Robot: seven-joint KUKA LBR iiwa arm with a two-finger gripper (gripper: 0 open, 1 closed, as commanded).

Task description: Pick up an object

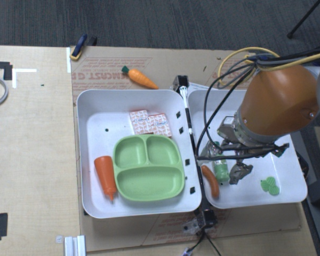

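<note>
Jaws low inside the right white bin (288, 196), under the grey wrist and broad orange band of the arm (280, 100); open or closed, cannot tell, with linkage and dark cables crossing in front. Right at the jaws, a small pale-green item (221, 170), upright or tilted not clear, and whether between the jaws or merely beside them not clear either. Just beyond it, toward the bin's left wall, a red-orange sausage (210, 181) lying flat on the bin floor, near the jaws but apart from them. On the jaws' other side, a little further off, a green leafy piece (269, 186) near the bin's right corner. Past the divider wall, well apart from the jaws, the left white bin (88, 143) with a green divided plate (148, 167) in its middle. Beside the plate's far edge from the jaws, an orange carrot-like toy (105, 177) lying lengthwise. Against the plate's upper rim, a small red-and-white printed box (148, 122) flat on the bin floor. Outside both bins, on the brown worktop (32, 169), a toy carrot (140, 78) with a green top, above the left bin. Farther still from the jaws, a blue marker (79, 46) at the worktop's upper edge.
</note>
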